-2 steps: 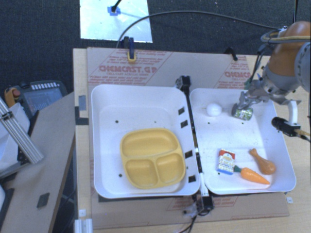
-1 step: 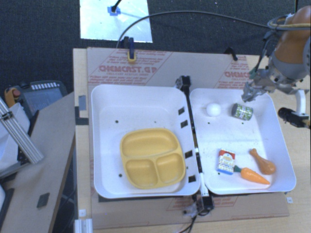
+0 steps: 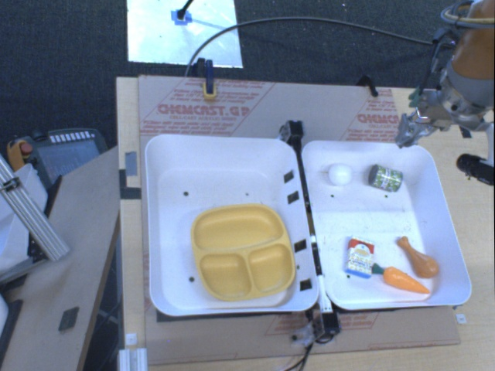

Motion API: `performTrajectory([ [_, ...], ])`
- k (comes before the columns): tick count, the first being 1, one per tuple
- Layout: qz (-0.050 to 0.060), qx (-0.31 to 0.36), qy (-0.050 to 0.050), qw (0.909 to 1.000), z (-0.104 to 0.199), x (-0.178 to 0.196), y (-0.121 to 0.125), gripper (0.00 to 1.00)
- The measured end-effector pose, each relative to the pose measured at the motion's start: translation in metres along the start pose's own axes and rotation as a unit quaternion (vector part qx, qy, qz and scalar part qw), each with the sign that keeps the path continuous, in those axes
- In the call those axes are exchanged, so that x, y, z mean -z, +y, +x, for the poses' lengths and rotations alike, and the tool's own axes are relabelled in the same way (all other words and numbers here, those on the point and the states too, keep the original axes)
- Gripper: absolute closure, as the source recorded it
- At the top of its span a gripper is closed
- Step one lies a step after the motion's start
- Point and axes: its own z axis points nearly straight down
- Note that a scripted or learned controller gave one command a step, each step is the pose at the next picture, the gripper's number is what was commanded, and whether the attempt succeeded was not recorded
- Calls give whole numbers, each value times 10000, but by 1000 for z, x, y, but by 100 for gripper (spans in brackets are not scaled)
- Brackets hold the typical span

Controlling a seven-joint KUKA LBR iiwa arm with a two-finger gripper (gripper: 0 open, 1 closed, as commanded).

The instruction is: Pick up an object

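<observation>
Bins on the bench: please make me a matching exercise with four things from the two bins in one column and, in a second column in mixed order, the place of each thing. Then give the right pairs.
Things
1. yellow divided plate
2. white ball
3. green can
4. carrot

Places
A. right bin, near front edge, beside the drumstick
B. left bin, toward the front
C. right bin, far end, right of the white ball
D. right bin, far end, close to the divide between the bins

Pairs: 1-B, 2-D, 3-C, 4-A

Dark carpet (image 3: 62,52) surrounds the wooden bench (image 3: 128,230).
</observation>
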Motion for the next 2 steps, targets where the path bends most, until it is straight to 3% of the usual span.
performTrajectory([
  [1, 7, 1, 3, 10000, 0, 19, 1, 100],
  [2, 32, 13, 14, 10000, 51, 9, -19, 100],
])
